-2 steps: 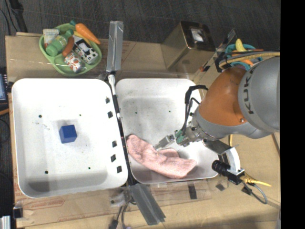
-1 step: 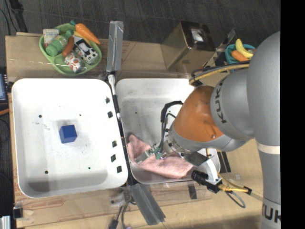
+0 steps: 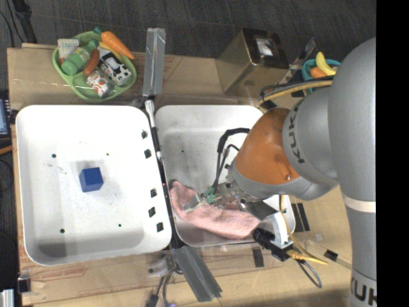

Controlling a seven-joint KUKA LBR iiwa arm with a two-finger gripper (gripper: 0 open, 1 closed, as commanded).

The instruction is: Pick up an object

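A pink cloth (image 3: 211, 217) lies crumpled along the near edge of the right bin (image 3: 192, 126). The arm reaches down into that bin, and its gripper (image 3: 214, 197) sits low just above the cloth's upper edge, beside a small greenish item (image 3: 209, 196). The orange wrist band hides most of the gripper. A blue cube (image 3: 91, 179) rests alone in the left bin (image 3: 38, 126), far from the gripper.
A green bowl (image 3: 68, 82) with toy food, including an orange carrot (image 3: 117, 43), stands behind the left bin. A brown box (image 3: 252, 59) sits behind the right bin. A divider with black clips (image 3: 153, 171) separates the bins. Cables trail at the near right.
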